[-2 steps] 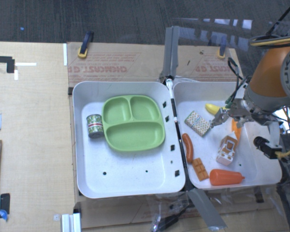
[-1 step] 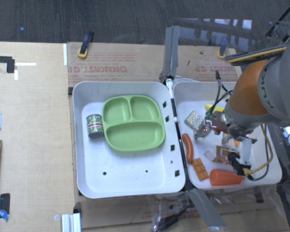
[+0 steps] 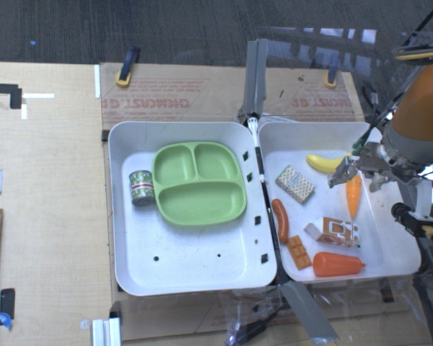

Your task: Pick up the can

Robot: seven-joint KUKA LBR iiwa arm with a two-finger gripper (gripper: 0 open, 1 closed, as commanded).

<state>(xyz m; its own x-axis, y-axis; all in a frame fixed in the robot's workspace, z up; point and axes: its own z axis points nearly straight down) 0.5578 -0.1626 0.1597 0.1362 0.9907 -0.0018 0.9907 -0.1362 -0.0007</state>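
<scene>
The can [image 3: 141, 188] is small, with a green patterned label and a silver top. It stands upright in the left bin [image 3: 130, 265], close against the left edge of the green divided plate [image 3: 199, 183]. My gripper [image 3: 356, 180] hangs over the right bin [image 3: 397, 262], far to the right of the can. Its fingers [image 3: 337, 176] are spread open, and an orange carrot [image 3: 353, 197] lies just below and between them. I see nothing gripped.
The right bin also holds a banana [image 3: 323, 163], a patterned sponge-like block [image 3: 295, 184], a sausage [image 3: 280, 219], a small box [image 3: 339, 231], a waffle piece [image 3: 298, 252] and a second orange piece [image 3: 337, 264]. A ridge [image 3: 260, 193] divides the two bins.
</scene>
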